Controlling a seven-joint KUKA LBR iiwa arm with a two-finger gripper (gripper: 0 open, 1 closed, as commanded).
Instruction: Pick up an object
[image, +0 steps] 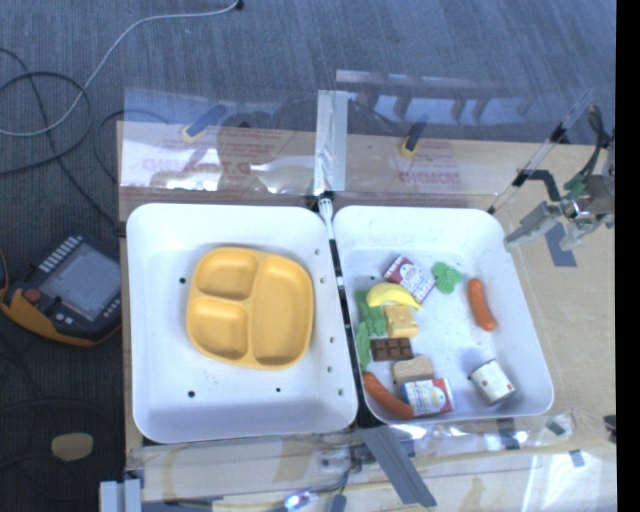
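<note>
The right bin (520, 290) holds several toy foods. A yellow banana (390, 296) lies next to a red-and-white packet (408, 275) and a green piece (447, 276). An orange sausage (482, 304) lies alone toward the right wall. Near the bin's left side sit a yellow cheese block (401, 322), a brown chocolate bar (391, 349) and a tan bread piece (412, 369). At the front lie a red sausage (385, 395), a red-labelled carton (428, 397) and a small white can (491, 381).
The left bin (160, 380) carries a yellow divided plate (250, 306). A grey metal bracket (560, 220) stands off the right bin's far right corner. A control pendant (70, 290) and cables lie on the floor at left.
</note>
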